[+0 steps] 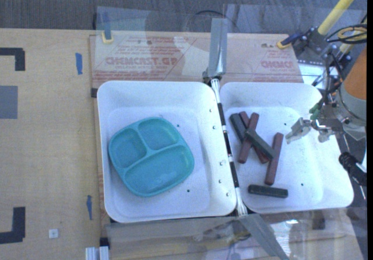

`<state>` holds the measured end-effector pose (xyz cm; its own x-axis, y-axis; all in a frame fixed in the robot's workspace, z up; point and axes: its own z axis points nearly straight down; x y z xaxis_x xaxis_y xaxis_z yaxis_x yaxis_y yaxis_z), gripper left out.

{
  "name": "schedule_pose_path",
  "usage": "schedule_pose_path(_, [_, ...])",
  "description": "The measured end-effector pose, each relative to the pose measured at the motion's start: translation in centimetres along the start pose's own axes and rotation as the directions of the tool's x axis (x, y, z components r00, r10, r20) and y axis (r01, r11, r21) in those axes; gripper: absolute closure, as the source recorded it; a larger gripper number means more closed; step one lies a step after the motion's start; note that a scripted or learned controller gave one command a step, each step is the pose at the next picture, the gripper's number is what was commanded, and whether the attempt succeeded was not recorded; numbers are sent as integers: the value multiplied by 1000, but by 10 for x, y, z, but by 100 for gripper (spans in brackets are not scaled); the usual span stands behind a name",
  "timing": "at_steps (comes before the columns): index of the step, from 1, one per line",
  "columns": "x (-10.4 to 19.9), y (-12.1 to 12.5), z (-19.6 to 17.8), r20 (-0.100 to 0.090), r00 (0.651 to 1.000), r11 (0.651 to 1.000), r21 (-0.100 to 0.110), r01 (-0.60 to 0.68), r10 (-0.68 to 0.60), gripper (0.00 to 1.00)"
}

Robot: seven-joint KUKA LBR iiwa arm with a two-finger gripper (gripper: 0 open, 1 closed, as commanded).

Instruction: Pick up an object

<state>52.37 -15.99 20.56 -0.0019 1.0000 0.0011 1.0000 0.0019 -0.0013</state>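
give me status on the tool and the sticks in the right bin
Tool over right bin, nothing seen between its fingers. Brown and dark sticks piled left of it. Teal tray in left bin.

We see even, bright overhead light washing out the white bins [204,101], faint glare on the clear panels [175,31], soft shadows, and slight overall softness.

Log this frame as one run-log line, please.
phase: approach | gripper: over right bin, holding nothing | sticks: in bin | teal tray: left bin

Grey arm [352,101], orange band, black cables, silvery metal tool [304,129].
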Motion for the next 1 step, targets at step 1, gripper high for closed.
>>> schedule_pose_path(1, [21,23,111,2,995,995,-3,96,-96,0])
